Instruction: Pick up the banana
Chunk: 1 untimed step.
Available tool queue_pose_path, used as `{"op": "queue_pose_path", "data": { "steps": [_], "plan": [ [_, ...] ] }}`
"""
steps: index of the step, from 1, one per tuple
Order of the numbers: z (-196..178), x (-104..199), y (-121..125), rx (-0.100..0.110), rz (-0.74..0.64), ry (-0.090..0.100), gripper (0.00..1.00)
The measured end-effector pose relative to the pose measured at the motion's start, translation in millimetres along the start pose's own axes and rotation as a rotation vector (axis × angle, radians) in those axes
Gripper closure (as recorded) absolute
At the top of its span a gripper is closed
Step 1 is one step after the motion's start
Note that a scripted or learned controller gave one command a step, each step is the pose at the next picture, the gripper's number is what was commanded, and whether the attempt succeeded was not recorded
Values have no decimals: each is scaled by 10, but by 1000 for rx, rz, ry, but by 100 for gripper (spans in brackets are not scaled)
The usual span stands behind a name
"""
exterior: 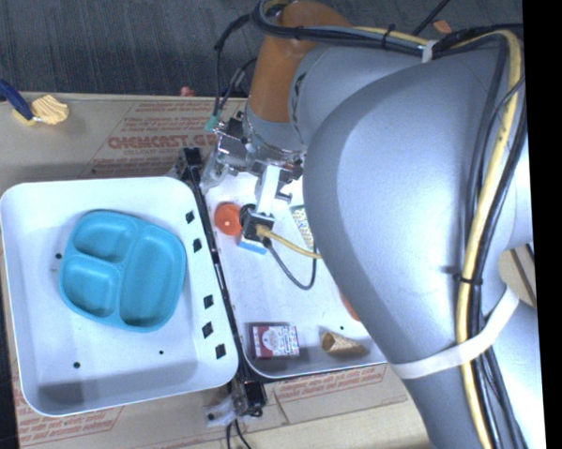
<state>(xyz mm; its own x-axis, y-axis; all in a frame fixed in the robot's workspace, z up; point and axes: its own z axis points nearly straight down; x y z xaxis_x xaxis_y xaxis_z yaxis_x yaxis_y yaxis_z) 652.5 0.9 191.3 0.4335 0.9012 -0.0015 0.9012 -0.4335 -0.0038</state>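
Nearest, by the near rim of the right bin (266, 299): a small red box (273, 341) lying flat. Just right of it, a tan wedge (342, 342), close to the edge of the arm (403, 212). Box and wedge apart, not touching.

In the left bin (11, 280), a blue plate (122, 269) with three compartments, sitting left of centre and well clear of the bin's near wall.

Farther back in the right bin, close to the wall shared with the left bin, an orange ball (226, 219). To its right, perhaps the banana (303, 229): a yellow, dark-speckled sliver peeping out at the arm's edge, mostly covered by the grey arm, too hidden to name with certainty. Well apart from the box and wedge, near the ball but not touching it.

Beyond the ball, over the far left corner of the right bin, the claw (228, 154) below the orange band. Cannot tell whether open or closed; nothing seen gripped.

Farthest, on the brown worktop (145, 132) at its far left corner, a small yellow-and-blue object (35, 105), well away from both bins.
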Motion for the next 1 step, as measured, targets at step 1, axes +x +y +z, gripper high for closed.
{"op": "queue_pose_path", "data": {
  "steps": [1],
  "plan": [
    [-23,-295,-715,3,173,0,0]
  ]
}}
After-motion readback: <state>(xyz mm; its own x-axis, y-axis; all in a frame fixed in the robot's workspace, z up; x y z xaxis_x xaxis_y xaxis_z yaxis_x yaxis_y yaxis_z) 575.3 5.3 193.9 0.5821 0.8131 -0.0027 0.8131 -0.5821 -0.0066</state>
